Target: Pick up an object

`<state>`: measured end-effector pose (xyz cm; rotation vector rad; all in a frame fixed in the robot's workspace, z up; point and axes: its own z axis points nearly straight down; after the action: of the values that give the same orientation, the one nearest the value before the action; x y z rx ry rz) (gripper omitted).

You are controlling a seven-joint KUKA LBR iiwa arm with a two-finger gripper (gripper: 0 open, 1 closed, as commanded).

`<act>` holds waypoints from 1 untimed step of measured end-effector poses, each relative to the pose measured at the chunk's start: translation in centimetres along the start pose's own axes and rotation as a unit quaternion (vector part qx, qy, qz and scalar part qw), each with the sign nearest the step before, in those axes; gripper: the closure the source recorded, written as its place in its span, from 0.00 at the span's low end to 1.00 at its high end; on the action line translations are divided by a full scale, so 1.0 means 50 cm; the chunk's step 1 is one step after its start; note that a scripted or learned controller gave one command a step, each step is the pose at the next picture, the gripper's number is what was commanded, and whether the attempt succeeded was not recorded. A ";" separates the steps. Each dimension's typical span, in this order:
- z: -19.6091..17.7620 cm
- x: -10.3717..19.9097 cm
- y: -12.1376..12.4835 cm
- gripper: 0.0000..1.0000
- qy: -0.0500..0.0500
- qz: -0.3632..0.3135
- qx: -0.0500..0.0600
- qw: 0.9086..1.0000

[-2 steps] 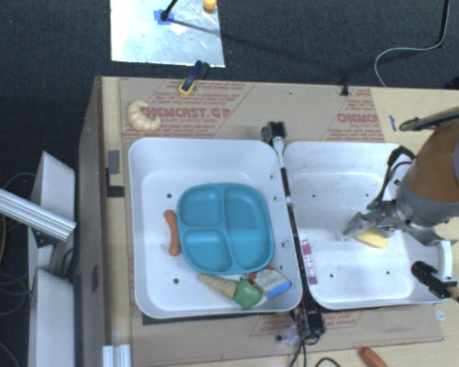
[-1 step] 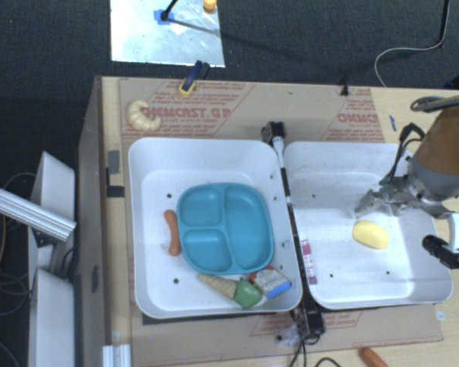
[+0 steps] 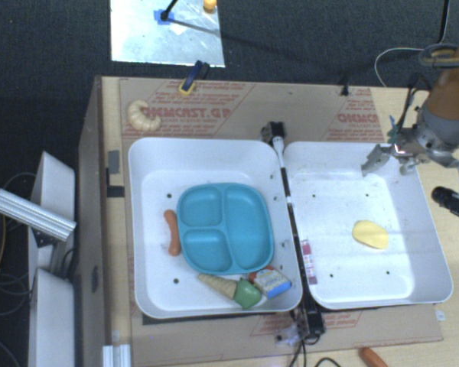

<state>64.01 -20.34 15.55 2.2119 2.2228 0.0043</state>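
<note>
A yellow, lemon-like lump (image 3: 371, 234) lies alone in the right bin (image 3: 329, 205), toward its right side. My gripper (image 3: 390, 161) hovers over that bin's far right corner, well behind the lump and apart from it. Its two fingers are spread open and hold nothing. The left bin (image 3: 157, 167) holds a blue divided plate (image 3: 224, 228) and an orange sausage (image 3: 172, 232) just left of the plate. A beige cone (image 3: 216, 283), a green piece (image 3: 247, 294) and a small blue and red packet (image 3: 274, 283) sit along the front edge.
A beige curled toy (image 3: 143, 115) and a blue-yellow tool (image 3: 193, 76) lie on the cardboard behind the left bin. An orange item (image 3: 372, 355) rests in front of the right bin. A black divider bar (image 3: 288, 205) runs between the bins.
</note>
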 end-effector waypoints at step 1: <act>0.036 -0.006 -0.123 0.00 0.001 0.001 0.003 1.000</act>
<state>57.85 -20.68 13.73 2.2180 2.2232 0.0000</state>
